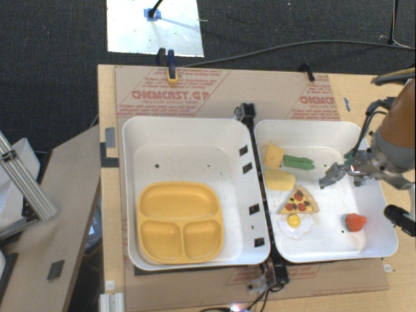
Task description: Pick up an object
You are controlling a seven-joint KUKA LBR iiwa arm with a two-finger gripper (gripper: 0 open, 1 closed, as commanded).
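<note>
Robot jaws low over the right bin (374,239), can't tell if apart, toy pizza slice (299,202), fried egg (294,224), tomato (355,222) near, yellow tray (181,222) in left bin (140,138)

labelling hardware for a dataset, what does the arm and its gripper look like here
The arm is a rounded body, grey with a broad orange band above the wrist. A thin dark cable loops along its side near the wrist. The gripper is dull grey metal, slim and angular, with darker joints where it meets the wrist. No lettering or markings are legible on either.
</note>
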